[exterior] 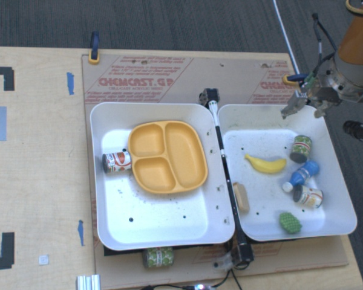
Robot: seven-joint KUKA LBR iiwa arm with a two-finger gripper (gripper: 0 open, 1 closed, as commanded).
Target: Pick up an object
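- Gripper (305,106) hovers at the far right corner of the right bin (339,219), fingers spread apart with nothing between them.
- Step in hand, as I read it: the approach. No object is grasped yet, and the arm looks poised above the bin rather than down among the objects.
- Nearest candidate is the green-labelled can (300,147), lying just below the gripper in the view, toward the near side of the bin.
- Further on the same side sit the blue bottle (302,175) and the small white bottle (310,197), close together, almost touching.
- Banana (266,164) lies down and to the left of the gripper, with clear floor around it, so probably the easiest grasp.
- Green knobbly object (290,222) rests farthest away, at the near edge.
- Next move, I judge: travel toward the near side, centre over one object, descend with fingers apart, then close.
- Risk: the clustered bottles leave little room for a finger.
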